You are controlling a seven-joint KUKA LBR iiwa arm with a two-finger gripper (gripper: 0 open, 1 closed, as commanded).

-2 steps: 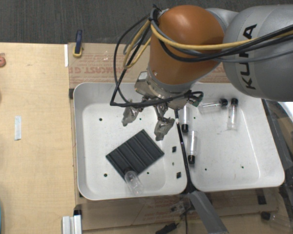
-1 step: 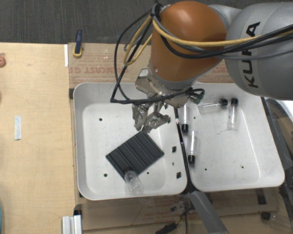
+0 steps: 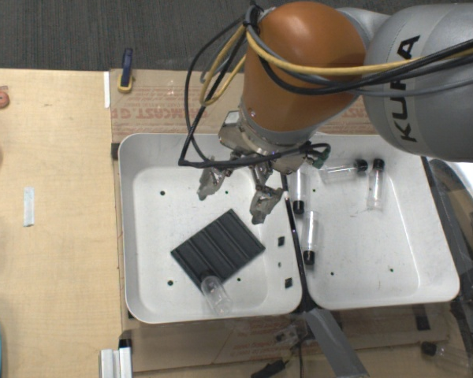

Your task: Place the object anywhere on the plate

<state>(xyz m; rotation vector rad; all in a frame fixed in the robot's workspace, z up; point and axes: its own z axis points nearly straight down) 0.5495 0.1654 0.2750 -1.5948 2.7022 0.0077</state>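
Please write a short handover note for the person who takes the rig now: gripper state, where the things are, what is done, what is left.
Gripper: open, holding nothing, above the left bin just beyond the plate.
Plate: dark ribbed square, flat on the left bin floor.
Tubes: one clear tube lies at the plate's near corner, whether it touches the plate is unclear; three more lie in the right bin, by the divider and toward the back.
Done: no tube is clearly on the plate.
Left: grasp a tube and set it on the plate.

A plate [image 3: 218, 247] lies in the left bin [image 3: 142, 235] with a vial [image 3: 214, 291] on its near corner; more vials [image 3: 374, 183] lie in the right bin [image 3: 426, 242].
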